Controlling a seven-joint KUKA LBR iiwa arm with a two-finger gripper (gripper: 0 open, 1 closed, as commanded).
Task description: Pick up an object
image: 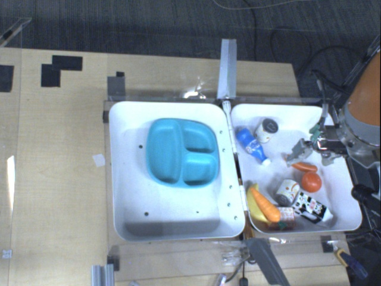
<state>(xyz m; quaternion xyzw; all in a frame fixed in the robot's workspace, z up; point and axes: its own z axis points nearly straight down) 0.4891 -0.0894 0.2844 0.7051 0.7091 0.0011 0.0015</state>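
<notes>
Gripper (309,148) over right bin (351,222), grip state unclear, blue bottle (250,145) label unreadable

The arm (364,103) is grey, with a broad orange band above the wrist and a rounded, smooth casing. Below the band sits a grey collar, then a paler metal wrist block with dark edges. The gripper (302,150) is dull grey metal, angular and slim, with small bright spots of red and green near its base. Thin black cables run along the wrist toward the arm.
</notes>
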